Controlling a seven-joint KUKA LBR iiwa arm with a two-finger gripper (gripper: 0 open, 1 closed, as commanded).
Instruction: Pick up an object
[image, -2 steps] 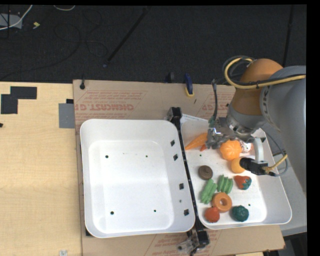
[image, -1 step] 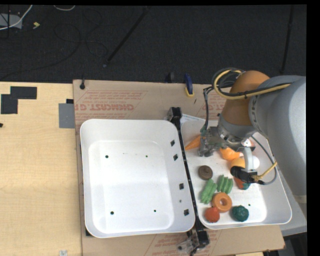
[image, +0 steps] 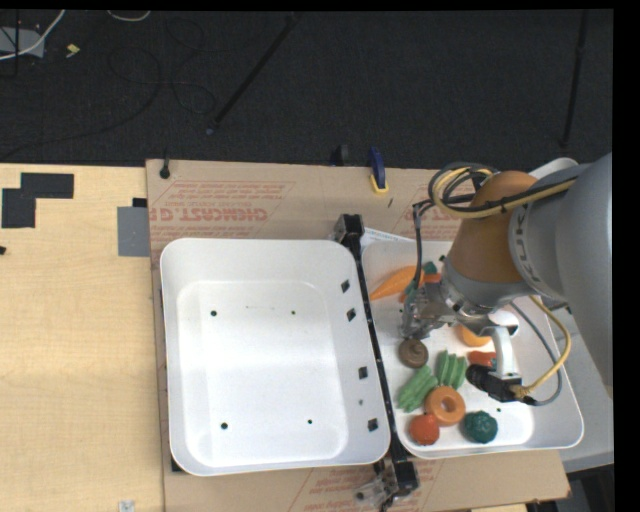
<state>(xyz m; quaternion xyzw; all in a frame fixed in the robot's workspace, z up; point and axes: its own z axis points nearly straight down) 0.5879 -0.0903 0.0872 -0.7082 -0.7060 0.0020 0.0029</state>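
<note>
My gripper (image: 413, 325) reaches down into the right bin (image: 560, 435) near its left wall. Just below its tip lies a small brown round object (image: 413, 352); I cannot tell whether they touch. An orange carrot-shaped piece (image: 391, 283) lies up and to the left of the gripper. Toward the front of the bin lie two green vegetable pieces (image: 418, 386) (image: 451, 369), an orange ring (image: 445, 405), a red ball (image: 424, 429) and a dark green ball (image: 480, 427). A red-orange piece (image: 481, 358) peeks out beside the wrist.
The left bin (image: 190, 300) sits beside the right one, with a black divider rail (image: 362, 330) between them. Both rest on a cardboard sheet (image: 250, 200) on the wooden bench. The arm's bulk (image: 540, 240) covers the right bin's far right part.
</note>
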